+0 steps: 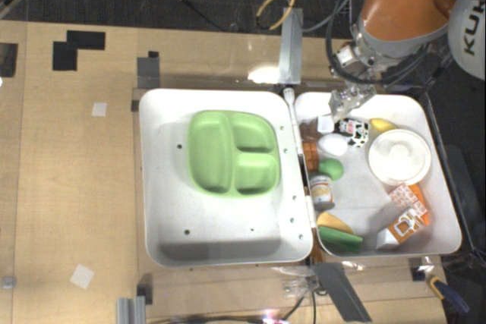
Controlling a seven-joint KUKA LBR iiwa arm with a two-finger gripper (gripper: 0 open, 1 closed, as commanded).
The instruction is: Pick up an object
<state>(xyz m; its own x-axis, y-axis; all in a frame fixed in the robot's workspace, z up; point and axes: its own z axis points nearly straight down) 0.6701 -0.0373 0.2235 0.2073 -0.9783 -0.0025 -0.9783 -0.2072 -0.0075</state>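
Although the gripper [348,101] hangs over the far edge of the right bin [439,134], its metal fingers blur into the clutter beneath them, so I cannot tell how the jaws stand, and nothing can be seen between them. Just below the tips, toward the near side, lie a small black-and-white spotted piece [354,130] and a white egg-shaped object [331,144], with a green ball [331,168] a little nearer; any of these looks like the likely target, since the task names no particular thing. To their right a yellow piece [381,125] touches the rim of a round white bowl [399,155], which takes up much of that bin's right half. Along the bin's left wall sits a small jar [321,191], and nearer still a yellow and green wedge [339,233]; an orange-and-white carton [408,212] leans in the near right corner. Things crowd the left side and the far corner, which probably explains why the arm [402,7] comes in steeply from the far right, wrist pointing down. The left bin [163,228] holds a green divided tray [232,151], lying flat and well apart from the gripper. Judging by the hover, the pick has not yet happened.
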